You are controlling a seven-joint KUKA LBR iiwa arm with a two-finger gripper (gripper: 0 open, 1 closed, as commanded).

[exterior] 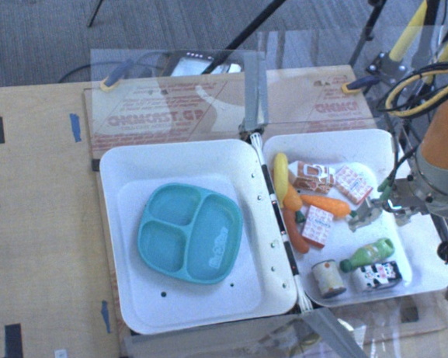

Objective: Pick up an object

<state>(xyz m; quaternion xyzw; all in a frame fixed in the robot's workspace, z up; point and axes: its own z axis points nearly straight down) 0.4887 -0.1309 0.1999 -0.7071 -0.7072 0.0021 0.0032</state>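
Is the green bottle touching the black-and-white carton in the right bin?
Touching. The camera view shows the green bottle lying tilted, its lower side resting against the top edge of the black-and-white carton, with no white bin floor visible between them.

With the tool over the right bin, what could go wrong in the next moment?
The tool sits among tightly packed items: closing may catch the carrot and a snack packet together, or neither. The green bottle lies on its side, so a nudge may roll it.
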